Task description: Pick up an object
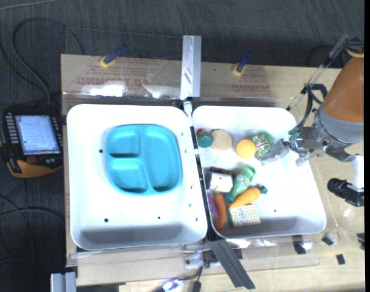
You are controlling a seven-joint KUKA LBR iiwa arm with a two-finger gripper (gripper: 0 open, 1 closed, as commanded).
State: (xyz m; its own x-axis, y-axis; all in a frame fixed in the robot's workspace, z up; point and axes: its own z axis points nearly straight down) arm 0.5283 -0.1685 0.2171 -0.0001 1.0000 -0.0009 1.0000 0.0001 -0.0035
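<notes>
Camera view | I see gripper [280, 151] low in right bin [306, 187], beside green packet [262, 142] and orange ball [246, 148] | finger state: I cannot tell | blue tray [142, 158] in left bin [87, 193]

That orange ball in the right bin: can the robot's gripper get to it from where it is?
Probably yes. The orange ball lies uncovered, with the gripper close on its right; a green packet sits between them.
</notes>
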